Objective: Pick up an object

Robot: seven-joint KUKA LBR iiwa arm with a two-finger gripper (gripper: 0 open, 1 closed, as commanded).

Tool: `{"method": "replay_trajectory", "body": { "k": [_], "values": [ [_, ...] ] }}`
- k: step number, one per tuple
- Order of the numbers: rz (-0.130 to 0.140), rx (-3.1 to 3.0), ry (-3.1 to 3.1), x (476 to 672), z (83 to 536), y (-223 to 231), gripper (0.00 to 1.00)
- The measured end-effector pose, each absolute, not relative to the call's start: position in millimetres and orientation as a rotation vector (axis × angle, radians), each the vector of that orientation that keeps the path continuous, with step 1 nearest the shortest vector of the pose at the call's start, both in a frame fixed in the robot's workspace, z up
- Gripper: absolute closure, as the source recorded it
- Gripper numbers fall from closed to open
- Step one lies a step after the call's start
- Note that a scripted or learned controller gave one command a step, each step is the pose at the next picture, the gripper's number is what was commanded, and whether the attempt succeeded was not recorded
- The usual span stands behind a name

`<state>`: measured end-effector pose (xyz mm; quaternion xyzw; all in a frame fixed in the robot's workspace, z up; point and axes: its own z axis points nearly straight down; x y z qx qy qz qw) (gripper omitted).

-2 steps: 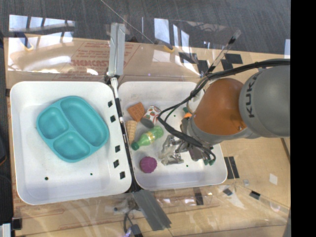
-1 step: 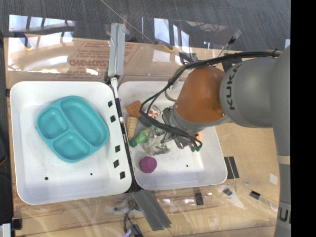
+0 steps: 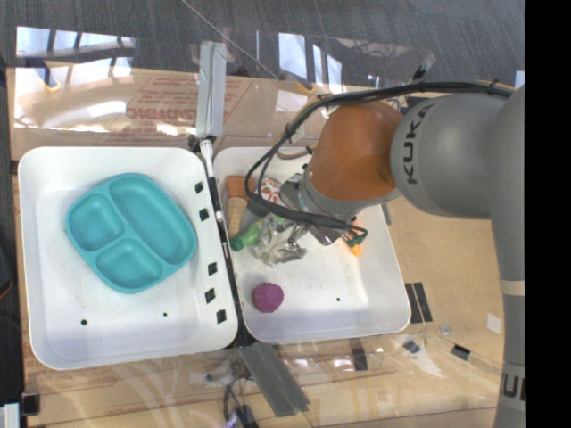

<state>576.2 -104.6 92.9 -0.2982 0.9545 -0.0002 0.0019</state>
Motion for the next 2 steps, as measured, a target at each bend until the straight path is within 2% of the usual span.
{"method": "replay_trajectory", "body": {
  "k": [1, 2],
  "values": [
    [-0.001, -0.942, 2.989, 577.7, 104, -102, 1.00],
    [0.000, -1.242, 2.883, 652.7, 92, -93, 1.00]
  ]
}}
